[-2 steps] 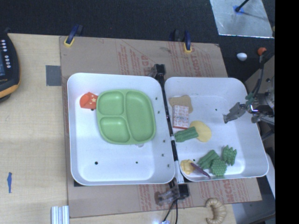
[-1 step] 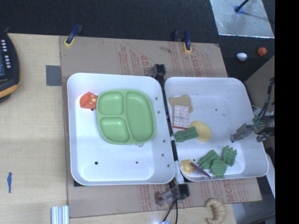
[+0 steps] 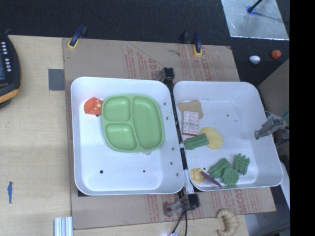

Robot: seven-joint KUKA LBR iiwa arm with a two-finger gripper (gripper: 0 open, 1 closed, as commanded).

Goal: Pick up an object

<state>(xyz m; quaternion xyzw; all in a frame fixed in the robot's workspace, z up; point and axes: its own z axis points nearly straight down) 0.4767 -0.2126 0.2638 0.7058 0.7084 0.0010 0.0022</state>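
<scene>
My gripper (image 3: 264,130) comes in low over the right rim of the right bin (image 3: 236,95), apart from every object. That bin holds a tan flat piece (image 3: 190,106), a white packet with red print (image 3: 191,122), a dark green pickle-shaped toy (image 3: 196,141) beside a yellow round piece (image 3: 212,138), and green leafy toys (image 3: 227,170) at the front. A small yellow piece with a purple strip (image 3: 201,175) lies in the front left corner. Nothing shows in the gripper.
The left bin (image 3: 88,171) bears a green divided plate (image 3: 133,122) and a small red toy with a star (image 3: 92,105) at its left. A tan curled toy (image 3: 227,221) lies on the cardboard in front of the right bin. Clamps hold the cardboard at the back.
</scene>
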